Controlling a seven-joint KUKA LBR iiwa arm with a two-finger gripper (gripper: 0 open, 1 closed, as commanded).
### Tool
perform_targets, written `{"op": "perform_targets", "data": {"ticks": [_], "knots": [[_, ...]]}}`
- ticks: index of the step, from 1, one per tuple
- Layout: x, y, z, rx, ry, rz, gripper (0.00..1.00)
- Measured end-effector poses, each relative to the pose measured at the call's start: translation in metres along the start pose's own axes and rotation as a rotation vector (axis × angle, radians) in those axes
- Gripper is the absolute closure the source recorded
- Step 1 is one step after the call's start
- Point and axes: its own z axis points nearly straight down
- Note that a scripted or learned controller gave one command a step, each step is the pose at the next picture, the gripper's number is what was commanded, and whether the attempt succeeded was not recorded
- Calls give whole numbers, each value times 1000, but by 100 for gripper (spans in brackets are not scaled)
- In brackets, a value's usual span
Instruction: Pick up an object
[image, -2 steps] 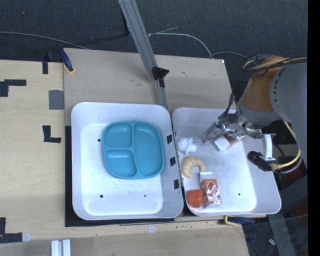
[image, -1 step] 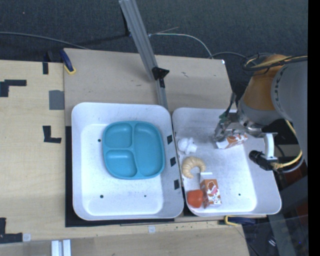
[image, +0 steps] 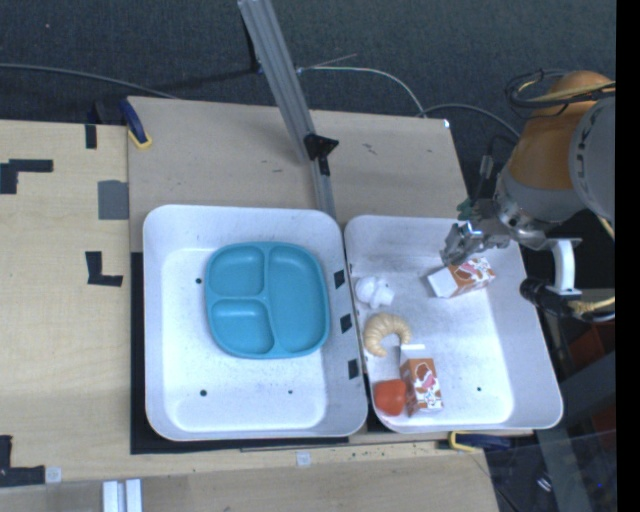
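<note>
Gripper (image: 463, 240) is seen above the right bin (image: 530, 390), toward that bin's one o'clock area; whether its fingers are spread or pressed together cannot be told. A small orange-and-white carton (image: 462, 277) lies tilted just below it, at its six o'clock, and contact between them cannot be judged. At the bin's nine o'clock a white crumpled object (image: 375, 291) is found, with a croissant (image: 386, 332) beneath it. At seven o'clock a red carton (image: 424, 385) and a tomato (image: 391, 398) are placed touching. A blue divided plate (image: 268, 300) is held by the left bin (image: 175, 400).
</note>
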Motion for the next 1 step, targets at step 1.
{"op": "perform_targets", "data": {"ticks": [1], "knots": [[0,1,-31,3,1,0,100]]}}
